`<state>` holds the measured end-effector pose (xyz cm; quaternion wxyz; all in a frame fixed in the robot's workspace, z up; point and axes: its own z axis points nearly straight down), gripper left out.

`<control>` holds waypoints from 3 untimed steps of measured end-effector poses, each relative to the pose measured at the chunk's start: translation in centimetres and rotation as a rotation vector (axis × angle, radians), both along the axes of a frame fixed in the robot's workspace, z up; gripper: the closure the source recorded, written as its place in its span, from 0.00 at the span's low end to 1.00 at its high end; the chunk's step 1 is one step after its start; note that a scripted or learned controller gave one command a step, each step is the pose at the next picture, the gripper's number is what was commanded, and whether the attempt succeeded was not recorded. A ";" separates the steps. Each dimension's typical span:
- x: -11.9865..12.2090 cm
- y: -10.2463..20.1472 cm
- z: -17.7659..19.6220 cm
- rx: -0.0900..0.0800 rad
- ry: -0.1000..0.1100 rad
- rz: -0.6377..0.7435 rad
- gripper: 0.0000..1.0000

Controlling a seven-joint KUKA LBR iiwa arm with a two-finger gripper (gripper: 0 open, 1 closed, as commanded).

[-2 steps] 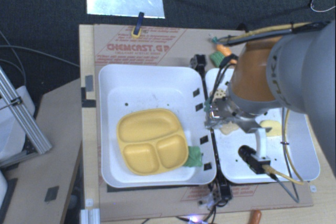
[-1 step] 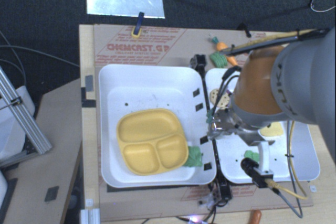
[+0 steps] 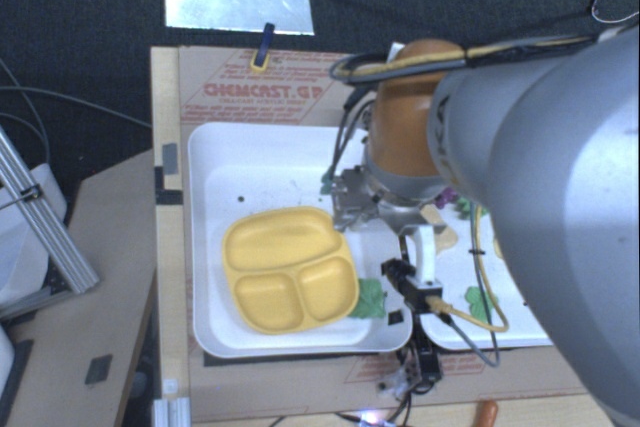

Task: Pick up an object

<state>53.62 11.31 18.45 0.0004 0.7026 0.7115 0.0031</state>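
The arm (image 3: pixel 540 185) reaches in over the seam between the two bins, its orange band (image 3: pixel 405 130) standing above the far right corner of the yellow tray (image 3: pixel 290 267). The tool (image 3: pixel 348 203) hangs just beside that same corner. It looks low over the left bin (image 3: pixel 215 205), though how close it is to the floor cannot be made out. The wrist hides its working end, so whether it is released, clenched or grasping anything cannot be told.

The tray is the large thing here and the likeliest object for the pick. It lies flat and face-up, with three hollows, and takes up the near half of the left bin, turned slightly out of square with the walls. Coming in at a corner makes sense, because the tray is too broad to span and only its thin raised rim offers a hold.

A small green scrap (image 3: pixel 372 299) touches the tray's near right corner against the bin wall, tucked where a clean approach would be awkward. Right of the tray, past the dividing walls, the right bin (image 3: pixel 505 339) holds another green bit (image 3: pixel 476 297) and something purple (image 3: pixel 465 206), both partly hidden by the arm and too small to name. Both bins rest on a printed cardboard sheet (image 3: pixel 260 91) on the worktop.
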 end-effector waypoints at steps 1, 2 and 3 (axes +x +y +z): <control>7.3 -6.0 0.1 -0.006 -0.002 -0.015 1.00; 10.3 0.4 -5.2 -0.002 0.005 -0.003 1.00; 4.4 0.4 -8.7 -0.008 -0.022 -0.016 1.00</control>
